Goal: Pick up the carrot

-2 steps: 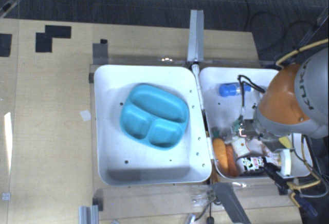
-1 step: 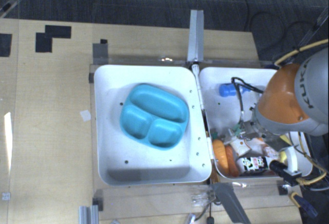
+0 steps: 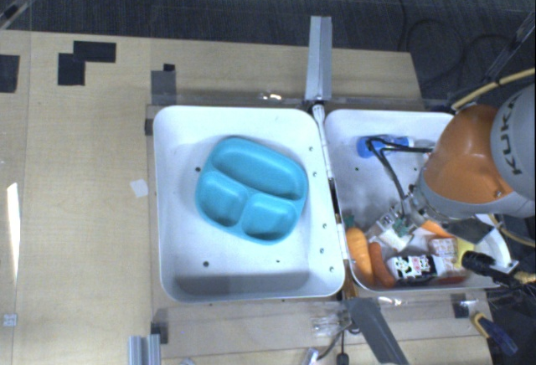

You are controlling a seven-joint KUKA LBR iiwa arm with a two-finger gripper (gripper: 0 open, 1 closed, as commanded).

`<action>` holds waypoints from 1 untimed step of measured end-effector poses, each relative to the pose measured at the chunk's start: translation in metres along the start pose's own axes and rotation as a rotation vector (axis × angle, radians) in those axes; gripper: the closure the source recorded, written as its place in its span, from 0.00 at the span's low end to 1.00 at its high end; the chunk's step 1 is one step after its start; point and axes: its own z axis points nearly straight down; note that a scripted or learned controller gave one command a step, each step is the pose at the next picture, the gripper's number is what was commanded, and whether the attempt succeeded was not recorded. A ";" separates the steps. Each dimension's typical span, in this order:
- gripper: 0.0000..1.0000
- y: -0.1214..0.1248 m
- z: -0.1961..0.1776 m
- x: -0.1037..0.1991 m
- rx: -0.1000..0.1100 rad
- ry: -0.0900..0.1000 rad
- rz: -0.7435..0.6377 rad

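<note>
The carrot [image 3: 359,247] is orange and lies along the left wall of the right bin [image 3: 347,156], near its front corner. My gripper [image 3: 395,224] hangs low over the front of that bin, just right of and slightly behind the carrot's top end, over a small cluster of items. I see nothing lifted clear of the bin floor. The arm's orange band [image 3: 466,159] covers much of the bin's right half.
A darker orange-red item [image 3: 383,265] lies right against the carrot. A black-and-white package [image 3: 412,267] and other small things fill the front of the right bin. A blue object [image 3: 384,144] sits at its back. The left bin [image 3: 172,213] holds a blue divided plate [image 3: 251,188].
</note>
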 end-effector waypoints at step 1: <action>1.00 0.002 0.002 -0.064 0.003 0.005 -0.409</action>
